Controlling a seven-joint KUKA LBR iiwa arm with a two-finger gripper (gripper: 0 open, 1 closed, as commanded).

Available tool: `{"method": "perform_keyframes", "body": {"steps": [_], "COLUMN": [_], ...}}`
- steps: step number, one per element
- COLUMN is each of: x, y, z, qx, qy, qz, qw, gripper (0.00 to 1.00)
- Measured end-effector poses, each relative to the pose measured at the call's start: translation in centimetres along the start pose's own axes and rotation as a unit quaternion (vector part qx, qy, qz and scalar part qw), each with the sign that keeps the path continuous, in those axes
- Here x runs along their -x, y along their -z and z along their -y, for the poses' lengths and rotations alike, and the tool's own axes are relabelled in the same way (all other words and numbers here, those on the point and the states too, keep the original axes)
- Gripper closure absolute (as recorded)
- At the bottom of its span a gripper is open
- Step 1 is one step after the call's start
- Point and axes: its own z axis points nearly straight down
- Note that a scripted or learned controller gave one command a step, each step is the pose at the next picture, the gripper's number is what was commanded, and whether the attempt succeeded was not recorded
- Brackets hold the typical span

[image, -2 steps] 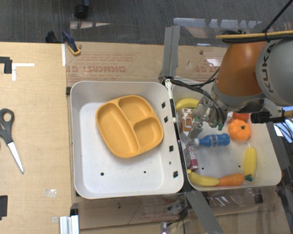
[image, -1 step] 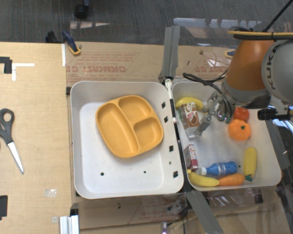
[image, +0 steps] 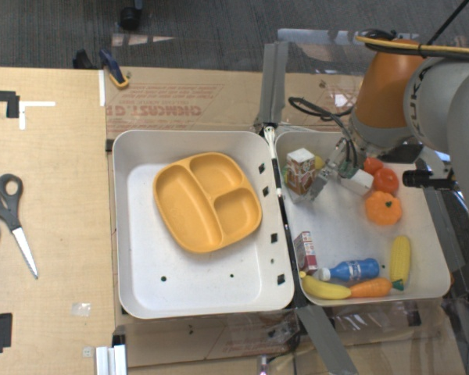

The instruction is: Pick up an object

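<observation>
My gripper (image: 333,170) hangs low in the right bin (image: 436,248), near its back left corner. It is just right of a small white and brown carton (image: 300,169) that stands upright by the bin's left wall. A red tomato (image: 385,180) and an orange (image: 383,208) lie to the gripper's right, and a white item (image: 359,180) sits between it and the tomato. Whether the gripper touches the carton I cannot tell.
Along the right bin's front lie a small pink box (image: 306,250), a blue bottle (image: 352,271), a carrot (image: 370,288) and two bananas (image: 325,289) (image: 401,259). The left bin (image: 133,248) holds a yellow divided plate (image: 207,201). Scissors (image: 12,217) lie on the bench at the left.
</observation>
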Motion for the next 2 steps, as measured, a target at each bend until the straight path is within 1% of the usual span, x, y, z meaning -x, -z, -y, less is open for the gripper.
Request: {"method": "perform_keyframes", "body": {"steps": [1,2], "x": [-7.2,2.1], "y": [-0.6,10.3], "z": [7.9,5.0], "qx": [0.006,0.007], "qy": [0.0,-0.051], "qz": [0.006,0.008], "qw": [1.0,0.9987], "gripper": [0.0,0.0]}}
